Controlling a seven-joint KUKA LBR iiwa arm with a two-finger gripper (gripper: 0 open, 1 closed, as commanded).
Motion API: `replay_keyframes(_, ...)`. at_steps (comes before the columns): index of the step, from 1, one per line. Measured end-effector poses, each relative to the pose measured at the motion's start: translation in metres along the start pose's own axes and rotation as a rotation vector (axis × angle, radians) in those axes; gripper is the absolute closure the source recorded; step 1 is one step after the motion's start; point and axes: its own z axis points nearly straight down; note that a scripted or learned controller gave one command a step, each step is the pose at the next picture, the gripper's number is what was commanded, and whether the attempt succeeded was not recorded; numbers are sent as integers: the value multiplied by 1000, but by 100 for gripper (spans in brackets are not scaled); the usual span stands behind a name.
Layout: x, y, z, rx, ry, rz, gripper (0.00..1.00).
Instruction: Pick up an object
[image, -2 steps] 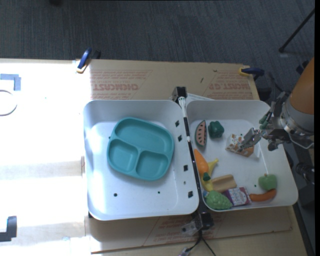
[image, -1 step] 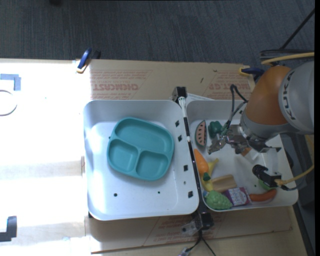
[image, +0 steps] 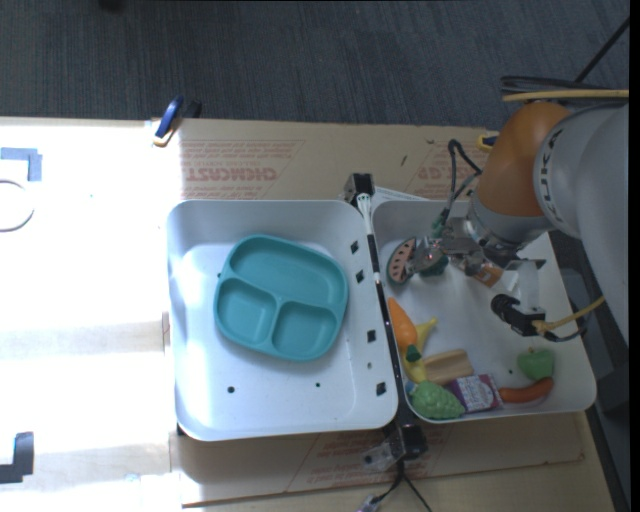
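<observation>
Over the right bin (image: 560, 300), our pincer (image: 432, 255) hovers by the watermelon slice (image: 400, 260); its state we cannot tell, so we should centre carefully before descending.

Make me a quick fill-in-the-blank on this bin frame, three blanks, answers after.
1. The teal divided plate lies in the ___ bin.
2. The plate has ___ compartments.
3. The gripper is over the ___ bin, near the watermelon slice.

Answers: left; three; right
</observation>
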Motion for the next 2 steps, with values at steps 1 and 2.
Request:
replay_keyframes(1, 0, -1, -7, 4, 1, 2, 100)
replay_keyframes(2, 7, 15, -191, 15, 5, -4, 100)
